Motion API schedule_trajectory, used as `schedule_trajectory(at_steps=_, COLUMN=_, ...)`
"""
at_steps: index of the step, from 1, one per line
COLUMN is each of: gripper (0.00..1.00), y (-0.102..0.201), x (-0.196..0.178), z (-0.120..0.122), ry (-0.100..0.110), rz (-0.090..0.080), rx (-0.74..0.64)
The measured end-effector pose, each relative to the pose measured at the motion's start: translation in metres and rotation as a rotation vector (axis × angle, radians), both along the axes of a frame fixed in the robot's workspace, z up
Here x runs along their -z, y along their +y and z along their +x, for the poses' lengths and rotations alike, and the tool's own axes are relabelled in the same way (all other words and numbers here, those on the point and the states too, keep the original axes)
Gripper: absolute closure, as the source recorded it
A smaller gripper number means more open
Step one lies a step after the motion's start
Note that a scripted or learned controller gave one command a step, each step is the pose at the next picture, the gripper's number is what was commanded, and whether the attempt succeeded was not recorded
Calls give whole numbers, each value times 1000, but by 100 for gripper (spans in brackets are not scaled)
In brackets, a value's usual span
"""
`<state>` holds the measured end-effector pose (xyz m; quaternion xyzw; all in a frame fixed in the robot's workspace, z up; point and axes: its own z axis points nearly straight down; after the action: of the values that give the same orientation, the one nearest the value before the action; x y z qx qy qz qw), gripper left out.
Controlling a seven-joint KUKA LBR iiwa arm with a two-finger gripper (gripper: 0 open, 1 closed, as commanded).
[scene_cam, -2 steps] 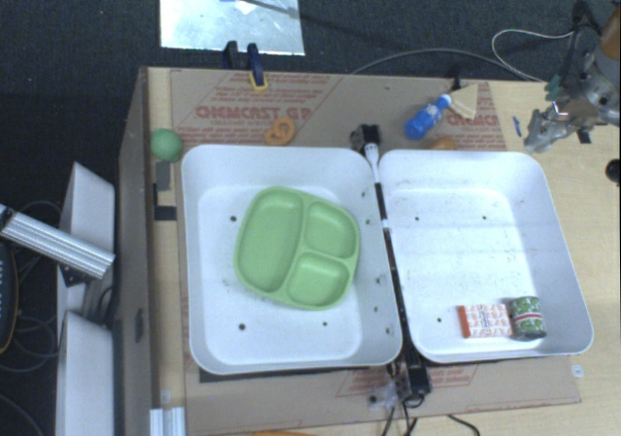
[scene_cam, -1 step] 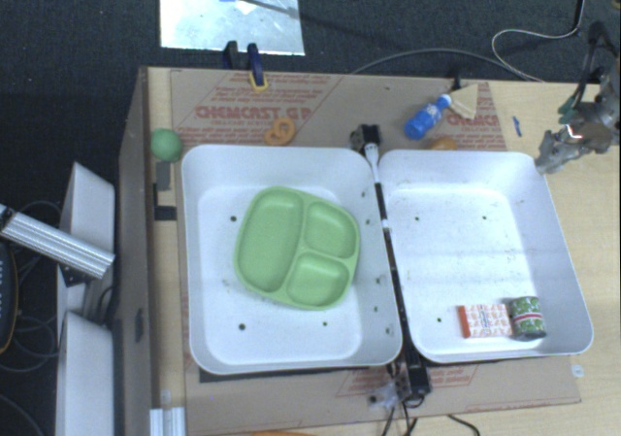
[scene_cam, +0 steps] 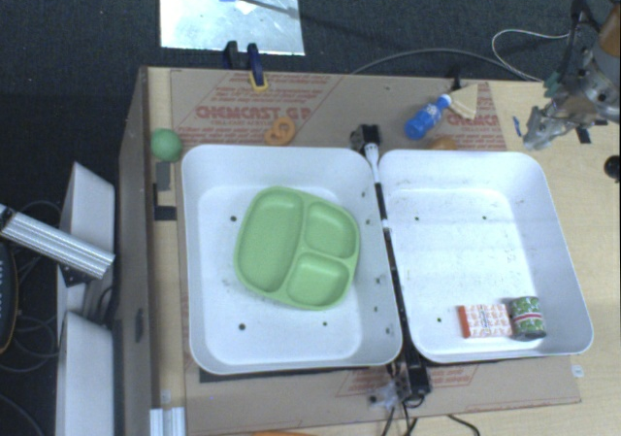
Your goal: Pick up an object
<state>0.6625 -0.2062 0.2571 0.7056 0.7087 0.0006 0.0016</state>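
A light green divided plate [scene_cam: 296,248] lies in the left bin [scene_cam: 209,230]. In the right bin [scene_cam: 543,211], at the front right corner, a red-and-white packet [scene_cam: 483,320] lies next to a small green patterned roll [scene_cam: 527,318]. My gripper [scene_cam: 540,128] hangs at the far right, above the bench just behind the right bin's back right corner and well away from both objects. Nothing is seen in it.
On the board behind the bins lie a blue bottle [scene_cam: 427,118], an orange ring [scene_cam: 281,130] and a green ball [scene_cam: 165,144]. A blue-and-yellow clamp [scene_cam: 254,65] sits at the board's back edge. A cable [scene_cam: 524,41] loops near the arm.
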Motion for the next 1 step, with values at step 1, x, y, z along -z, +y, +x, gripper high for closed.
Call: schedule_trajectory(at_steps=1, gripper=100, y=-1, x=26, z=-45, ry=2, rz=0, rx=2)
